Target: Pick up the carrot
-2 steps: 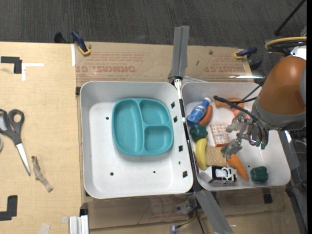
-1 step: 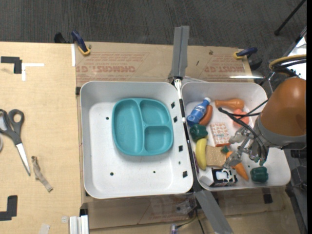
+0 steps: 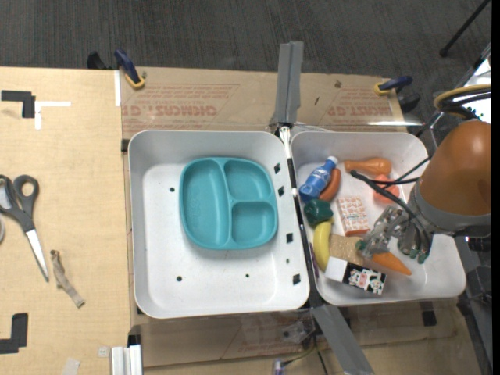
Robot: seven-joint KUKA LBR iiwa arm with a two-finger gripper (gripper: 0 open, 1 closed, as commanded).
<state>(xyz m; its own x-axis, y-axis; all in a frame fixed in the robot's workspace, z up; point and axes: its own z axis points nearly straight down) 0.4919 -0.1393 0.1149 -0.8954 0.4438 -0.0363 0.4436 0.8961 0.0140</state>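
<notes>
Two smooth white plastic bins (image 3: pixel 148 233) sit on a pale wood-grain surface (image 3: pixel 62 209) backed by brown cardboard (image 3: pixel 203 104). Left of the metal-look hand (image 3: pixel 394 241), a matt teal plastic plate (image 3: pixel 228 201); just beside it, a glossy orange carrot (image 3: pixel 391 264).

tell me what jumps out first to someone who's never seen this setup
The teal divided plate lies alone in the left bin, the boldest colour here. The right bin is a jumble of toy food, with a banana by its left wall and a blue bottle above it. The arm's gripper hangs low over the carrot near the front.
</notes>
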